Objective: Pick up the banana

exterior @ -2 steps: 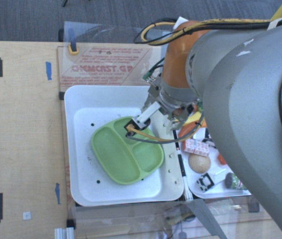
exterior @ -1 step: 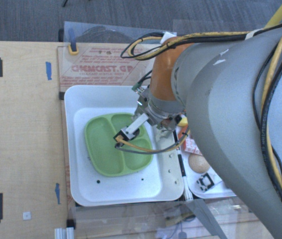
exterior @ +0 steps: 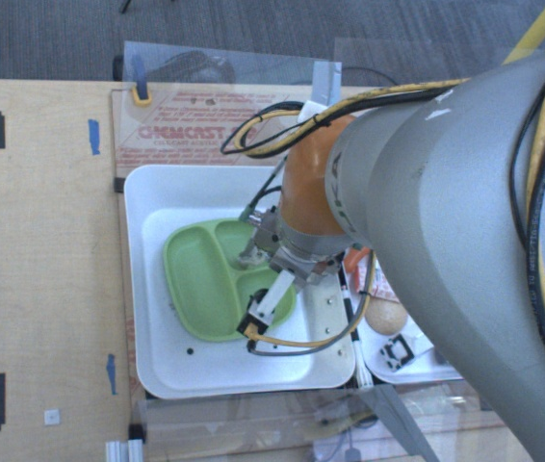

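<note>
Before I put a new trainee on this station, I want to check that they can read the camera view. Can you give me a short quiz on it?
1. True or false: the green divided plate lies in the white bin on the view's left.
2. Multiple choice: in the view, the arm's wrist end, below the orange band, overlaps: A) the green divided plate B) a red bowl C) a blue cup.
3. Fill in: the tan rounded thing beside the arm lies in the bin on the view's ___.

Key: 1 true; 2 A; 3 right.
</note>
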Tool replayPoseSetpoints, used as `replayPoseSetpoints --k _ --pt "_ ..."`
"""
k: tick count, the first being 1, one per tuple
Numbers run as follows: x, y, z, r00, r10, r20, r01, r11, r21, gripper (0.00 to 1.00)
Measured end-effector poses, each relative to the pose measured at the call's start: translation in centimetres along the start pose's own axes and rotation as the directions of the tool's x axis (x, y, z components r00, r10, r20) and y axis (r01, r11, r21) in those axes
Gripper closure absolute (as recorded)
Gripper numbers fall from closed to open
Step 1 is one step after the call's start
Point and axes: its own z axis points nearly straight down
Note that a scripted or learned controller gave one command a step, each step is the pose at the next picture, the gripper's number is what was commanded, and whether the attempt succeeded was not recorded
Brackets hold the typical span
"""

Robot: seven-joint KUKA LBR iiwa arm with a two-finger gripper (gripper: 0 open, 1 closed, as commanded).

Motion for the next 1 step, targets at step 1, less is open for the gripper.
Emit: replayPoseSetpoints --k 1 --pt "-0.48 0.66 -1.15 1.0 0.009 0.003 -0.009 1.0 -0.012 1.0"
